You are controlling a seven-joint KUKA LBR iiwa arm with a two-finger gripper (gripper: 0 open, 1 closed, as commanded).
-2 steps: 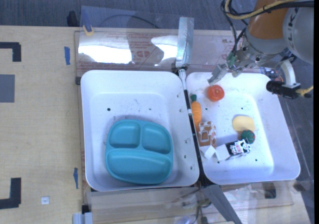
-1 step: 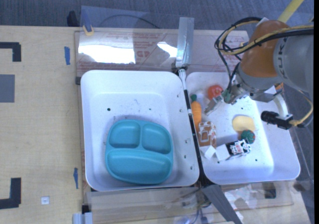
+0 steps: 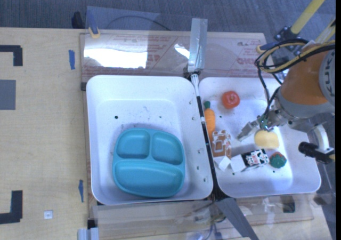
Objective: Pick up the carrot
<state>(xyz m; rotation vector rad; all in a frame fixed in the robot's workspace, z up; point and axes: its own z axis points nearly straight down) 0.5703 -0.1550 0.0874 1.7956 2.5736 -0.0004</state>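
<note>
Two white bins sit side by side on the desk (image 3: 42, 127). The left bin (image 3: 101, 95) holds a blue divided plate (image 3: 149, 163); the right bin (image 3: 303, 180) carries the clutter. The arm (image 3: 306, 81) hangs low over it, pincer (image 3: 254, 127) beside a yellow lemon (image 3: 267, 138), clamped or apart I cannot tell. The carrot (image 3: 210, 118) hugs the dividing wall, well apart, probably awkward to straddle.

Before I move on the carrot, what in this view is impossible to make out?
- Gripper: jaws too small and blurred to read.
- Carrot: pressed to the right bin's left wall, underside hidden.
- Small carton: print too small.
- Arm: cut off at the right edge.
</note>
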